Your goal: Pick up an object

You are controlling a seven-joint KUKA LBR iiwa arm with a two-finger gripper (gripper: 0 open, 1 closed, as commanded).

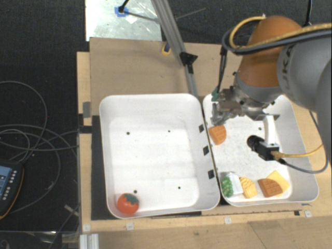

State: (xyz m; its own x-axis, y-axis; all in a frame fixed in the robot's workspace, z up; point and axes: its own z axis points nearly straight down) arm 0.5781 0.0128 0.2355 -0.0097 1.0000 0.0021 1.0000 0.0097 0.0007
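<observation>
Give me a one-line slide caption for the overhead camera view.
KUKA arm's tool poised above an orange piece in the right bin; a tomato sits in the left bin.

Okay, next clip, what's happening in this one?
A grey robot arm reaches in from the right over the right bin. Its gripper hangs near that bin's upper left corner, just above an orange food piece; whether it is gripping that piece can't be told from here. Near the bin's front edge sit a green and white item and two more orange-yellow pieces. The left bin holds a tomato in its front left corner.
</observation>
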